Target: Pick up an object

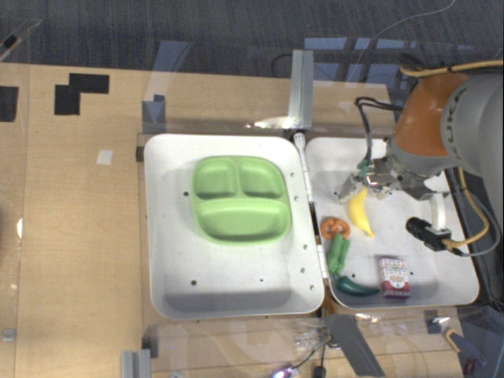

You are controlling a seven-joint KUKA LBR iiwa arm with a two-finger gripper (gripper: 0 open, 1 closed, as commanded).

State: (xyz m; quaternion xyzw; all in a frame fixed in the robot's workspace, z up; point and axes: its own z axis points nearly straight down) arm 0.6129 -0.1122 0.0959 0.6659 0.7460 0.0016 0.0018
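Overhead, slanted view of a wood bench w/ two shallow white bins side by side. Left bin [169,282] holds a green divided tray [239,198] w/ three compartments, sitting near bin centre. Right bin [457,286] holds the loose items. Grey arm [472,124] w/ orange band [425,120] reaches in from 3 o'clock and covers the bin's 1 o'clock corner. Gripper [364,183] hangs over the upper middle of the right bin, metal fingers pointing toward 8 o'clock; fingers look a little parted, tips apart, nothing seen between them. Yellow banana [361,213] lies just below the gripper, at its 6 o'clock, tip very close to the fingertips; contact can't be judged. At the banana's 8 o'clock, near the divider between bins, sits a small orange-red ring-shaped item [335,227]. Directly at 6 o'clock from that, a green veg-like piece [339,253] stands roughly vertical, touching or nearly touching the ring. Below it, at the bin's 7 o'clock corner, a dark green curved item [356,287] lies along the bottom wall. At 3 o'clock from that, a small red-and-white packet [394,277] stands near the bottom wall. Black cable end [425,231] hangs from the arm at 4 o'clock of the banana, well apart from it.
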